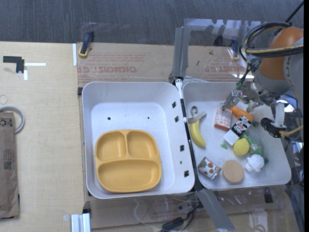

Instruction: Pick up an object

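— Where do we see the two-finger gripper (pixel 235 99)?

— Low in the right white bin (pixel 277 175), just beside the orange carrot-shaped toy (pixel 240 113) (finger spread: we cannot tell).

— The yellow plastic banana (pixel 197 132)?

— Lying apart, leftward.

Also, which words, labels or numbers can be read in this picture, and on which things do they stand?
"CHEMCAST GP", red print, upside down and mirrored from this view: on the brown sheet behind the bins.
Print on the brown bag at the left edge: too small to read.
Print on the red packet, the black-and-white box and the small carton in the right bin: too blurred to read.
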